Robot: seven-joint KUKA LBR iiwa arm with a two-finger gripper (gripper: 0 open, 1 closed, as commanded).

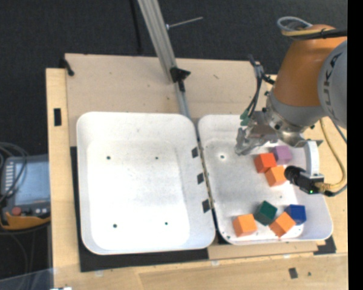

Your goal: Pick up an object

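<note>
- A grey screen unit (24, 183) with cables sits on the dark floor at the far left, off the bench.
- The left bin (139, 180) is a shallow white tray, touching the right bin along a shared middle edge.
- A metal pole (160, 38) slants from the top of the view down to the spot where the two bins meet.
- The right bin (227, 180) holds all the blocks, gathered toward its right and near sides.
- An orange block (244, 224) lies near the front edge, with a dark green block (267, 212) just beside it on the right.
- The claw (245, 144) hangs over the back part of the right bin, above bare white floor, just left of the upper blocks; how far it is open cannot be told, and no block is seen in it.
- A red-orange block (265, 161) lies next to a pale purple block (283, 154), with another orange block (275, 175) touching below.
- An orange block (283, 223) and a blue block (296, 212) touch near the front right corner.
- The arm (305, 71), orange above grey, comes in from the right.
</note>
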